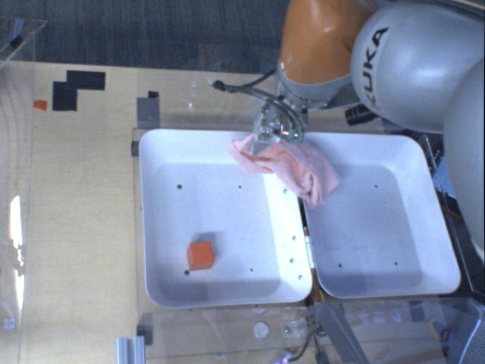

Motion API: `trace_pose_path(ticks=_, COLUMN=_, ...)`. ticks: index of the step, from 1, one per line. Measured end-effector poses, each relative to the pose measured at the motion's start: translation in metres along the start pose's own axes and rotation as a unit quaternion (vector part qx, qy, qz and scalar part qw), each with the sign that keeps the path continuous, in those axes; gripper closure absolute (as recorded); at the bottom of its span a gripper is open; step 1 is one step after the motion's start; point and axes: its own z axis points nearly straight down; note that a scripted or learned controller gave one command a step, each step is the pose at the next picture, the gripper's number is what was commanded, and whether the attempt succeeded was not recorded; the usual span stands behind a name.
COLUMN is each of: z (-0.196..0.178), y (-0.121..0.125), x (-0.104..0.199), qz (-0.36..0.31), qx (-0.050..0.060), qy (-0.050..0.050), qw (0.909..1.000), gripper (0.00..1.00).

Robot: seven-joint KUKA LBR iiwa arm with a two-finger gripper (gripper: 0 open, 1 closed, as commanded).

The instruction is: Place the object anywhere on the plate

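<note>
A pink cloth [297, 170] hangs bunched over the ridge where the two white bins meet, near their far edge. Its top is drawn up into my gripper [267, 142], which is shut on the cloth's upper left corner. The rest of the cloth droops down and to the right, over the right bin's [394, 226] left rim. The grey arm with its orange band [322, 32] comes in from the upper right, directly above the cloth. A small orange cube [201, 255] lies on the floor of the left bin [227, 211], towards its near left corner, well away from the gripper.
The bins sit side by side on a pale wooden bench [76, 203]. Black markers [74, 88] and a small orange patch [39, 105] lie at the bench's far left. A clear panel edge [23, 32] stands at the upper left.
</note>
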Motion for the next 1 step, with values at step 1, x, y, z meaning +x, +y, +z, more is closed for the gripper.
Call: trace_pose_path(ticks=1, z=-0.0029, y=0.0524, x=-0.0001, qz=-0.086, qx=-0.001, qy=0.0, qw=0.9963, gripper=1.0)
